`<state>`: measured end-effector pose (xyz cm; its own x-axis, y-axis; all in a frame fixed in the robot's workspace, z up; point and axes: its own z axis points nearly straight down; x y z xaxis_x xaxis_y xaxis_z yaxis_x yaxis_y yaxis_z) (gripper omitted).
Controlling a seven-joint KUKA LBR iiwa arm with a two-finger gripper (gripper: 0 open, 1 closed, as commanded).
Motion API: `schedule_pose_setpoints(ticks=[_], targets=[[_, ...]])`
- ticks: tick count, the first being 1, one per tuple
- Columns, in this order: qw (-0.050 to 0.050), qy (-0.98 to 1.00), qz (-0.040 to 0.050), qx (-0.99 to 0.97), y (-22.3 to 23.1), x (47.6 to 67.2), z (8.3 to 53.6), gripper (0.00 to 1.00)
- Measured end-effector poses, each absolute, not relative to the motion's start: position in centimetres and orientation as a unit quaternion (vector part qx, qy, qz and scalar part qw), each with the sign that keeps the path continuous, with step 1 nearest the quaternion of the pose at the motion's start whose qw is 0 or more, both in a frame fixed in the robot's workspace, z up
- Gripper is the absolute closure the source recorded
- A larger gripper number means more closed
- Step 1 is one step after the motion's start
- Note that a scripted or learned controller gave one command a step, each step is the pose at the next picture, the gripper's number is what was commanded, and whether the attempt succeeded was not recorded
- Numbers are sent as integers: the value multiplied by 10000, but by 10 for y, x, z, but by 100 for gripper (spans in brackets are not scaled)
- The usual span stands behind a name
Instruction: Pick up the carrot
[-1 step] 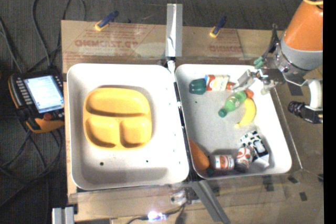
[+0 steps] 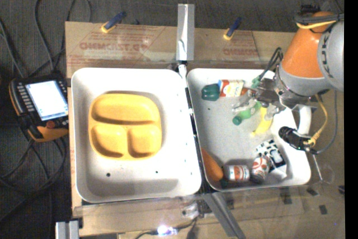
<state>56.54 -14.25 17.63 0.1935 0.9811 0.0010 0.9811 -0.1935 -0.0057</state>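
Two white bins share the tabletop; the carrot (image 2: pixel 211 165) lies at the right bin's (image 2: pixel 219 120) lower-left wall, well apart from the fingers (image 2: pixel 254 99), whose opening cannot be told.

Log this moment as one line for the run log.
gripper: over right bin, upper part | carrot: lower left corner, untouched | tray: left bin

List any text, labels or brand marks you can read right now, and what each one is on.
Red print on the cardboard sheet behind the bins: large letters, too faint and blurred to read.
Red print on the same cardboard, right side: blurred, unreadable.
Letters on the grey arm at the frame edge: cut off, unreadable.
Handheld pendant screen: washed out, nothing legible.
Labels on the can and bottle in the right bin: too small to read.
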Motion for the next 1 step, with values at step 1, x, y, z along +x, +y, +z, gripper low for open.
schedule_pose_setpoints(ticks=[1], targets=[[-28, -6772, -25, -7358, -118, 487, 89, 0]])
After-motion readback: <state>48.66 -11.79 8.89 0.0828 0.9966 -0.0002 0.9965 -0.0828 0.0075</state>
